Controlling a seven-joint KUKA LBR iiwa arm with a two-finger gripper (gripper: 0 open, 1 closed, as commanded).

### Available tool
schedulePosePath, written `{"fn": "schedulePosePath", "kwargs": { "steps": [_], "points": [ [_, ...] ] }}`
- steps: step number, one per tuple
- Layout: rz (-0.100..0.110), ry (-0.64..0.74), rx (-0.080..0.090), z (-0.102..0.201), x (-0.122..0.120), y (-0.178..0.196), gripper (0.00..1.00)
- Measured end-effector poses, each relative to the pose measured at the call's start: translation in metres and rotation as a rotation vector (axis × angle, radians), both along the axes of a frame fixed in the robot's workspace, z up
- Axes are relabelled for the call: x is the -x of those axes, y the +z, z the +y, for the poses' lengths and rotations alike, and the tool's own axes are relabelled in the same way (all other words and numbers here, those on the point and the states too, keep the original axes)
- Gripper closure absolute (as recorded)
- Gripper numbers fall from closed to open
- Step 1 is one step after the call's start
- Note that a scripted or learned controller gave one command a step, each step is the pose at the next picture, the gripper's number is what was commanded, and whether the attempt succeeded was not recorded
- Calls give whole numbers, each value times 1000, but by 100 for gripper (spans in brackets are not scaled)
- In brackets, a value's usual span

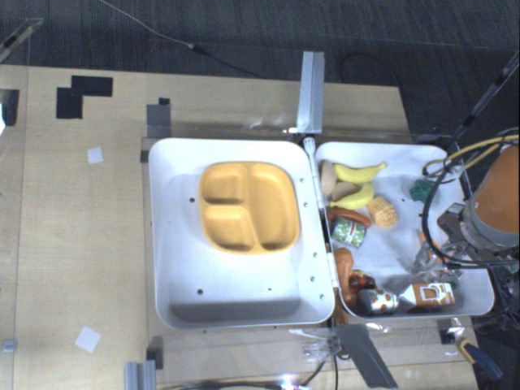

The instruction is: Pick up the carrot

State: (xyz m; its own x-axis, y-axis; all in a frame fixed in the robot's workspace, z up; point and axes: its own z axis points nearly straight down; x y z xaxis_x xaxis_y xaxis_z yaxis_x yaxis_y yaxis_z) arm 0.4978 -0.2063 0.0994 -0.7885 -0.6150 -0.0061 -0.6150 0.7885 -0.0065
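Orange band of the arm (497,195) highest of all, at the view's right side, with black cables (439,187) looping beside it. Beneath the band, gripper (424,260) low over the right bin (402,146), close to that bin's right part; whether open or closed cannot be told. Just below the gripper in the view, a small carton with an orange label (431,295) lying against the bin's near wall, and beside that a dark can (378,301) on its side. Carrot (344,262) well apart from the gripper, off toward the left bin, lying lengthwise along the right bin's left wall, its lower end beside a dark brown item (359,282). Between gripper and carrot, a stretch of bare white floor, the widest open room in this bin. Farther from the gripper, up along the same wall: a green and white can (350,232), a yellow corn cob (383,213), two bananas (360,171) near the far corner. Small teal piece (420,190) above the gripper in the view, near the cables. Beyond the shared edge of the two bins, left bin (166,234) holding a yellow divided plate (248,205), with clear white margin on all sides of it.
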Motion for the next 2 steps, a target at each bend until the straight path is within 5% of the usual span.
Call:
{"fn": "schedulePosePath", "kwargs": {
  "steps": [1, 2],
  "points": [
    [-3, -323, -5, 56, -2, -7, 100],
    [-10, -155, -1, 6, -6, -8, 100]
  ]
}}
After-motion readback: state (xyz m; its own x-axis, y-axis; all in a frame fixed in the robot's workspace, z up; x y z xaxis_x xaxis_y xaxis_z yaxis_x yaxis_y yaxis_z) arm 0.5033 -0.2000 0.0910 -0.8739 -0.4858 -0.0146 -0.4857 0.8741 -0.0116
